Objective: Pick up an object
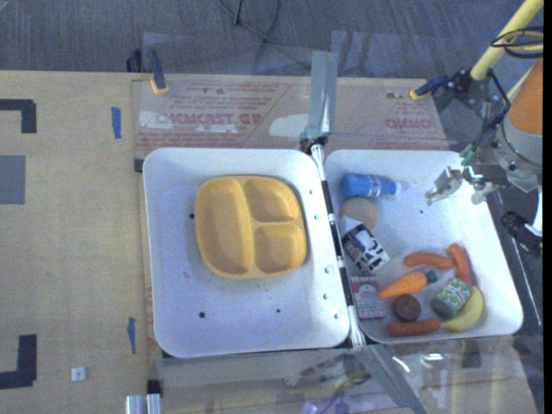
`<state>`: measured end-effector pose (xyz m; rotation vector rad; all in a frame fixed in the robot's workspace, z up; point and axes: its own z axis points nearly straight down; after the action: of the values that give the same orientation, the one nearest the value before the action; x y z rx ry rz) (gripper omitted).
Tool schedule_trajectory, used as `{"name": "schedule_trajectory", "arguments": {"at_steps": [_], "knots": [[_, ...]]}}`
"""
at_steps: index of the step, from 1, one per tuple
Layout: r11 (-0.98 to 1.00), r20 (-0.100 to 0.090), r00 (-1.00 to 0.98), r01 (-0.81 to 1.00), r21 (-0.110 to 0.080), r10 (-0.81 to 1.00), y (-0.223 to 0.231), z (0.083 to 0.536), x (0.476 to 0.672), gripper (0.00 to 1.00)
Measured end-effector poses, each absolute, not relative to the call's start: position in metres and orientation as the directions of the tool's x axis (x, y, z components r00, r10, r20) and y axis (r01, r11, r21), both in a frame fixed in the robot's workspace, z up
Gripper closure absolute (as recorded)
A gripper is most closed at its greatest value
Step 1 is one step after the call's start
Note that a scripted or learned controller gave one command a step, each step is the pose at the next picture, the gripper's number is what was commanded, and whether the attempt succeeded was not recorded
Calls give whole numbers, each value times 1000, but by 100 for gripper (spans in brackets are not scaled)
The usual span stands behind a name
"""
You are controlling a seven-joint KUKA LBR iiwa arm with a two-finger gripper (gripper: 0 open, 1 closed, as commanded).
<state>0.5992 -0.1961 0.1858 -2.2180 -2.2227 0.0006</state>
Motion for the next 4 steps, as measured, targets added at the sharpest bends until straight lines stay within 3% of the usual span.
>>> {"name": "schedule_trajectory", "arguments": {"at_steps": [1, 2, 3, 4], "knots": [[-39, 0, 39, 999, 0, 999, -197, 92, 545, 0], [-40, 0, 40, 999, 2, 999, -198, 101, 546, 100], [42, 0, -42, 999, 0, 999, -173, 202, 532, 100], [42, 0, -42, 999, 0, 999, -173, 202, 532, 0]]}}
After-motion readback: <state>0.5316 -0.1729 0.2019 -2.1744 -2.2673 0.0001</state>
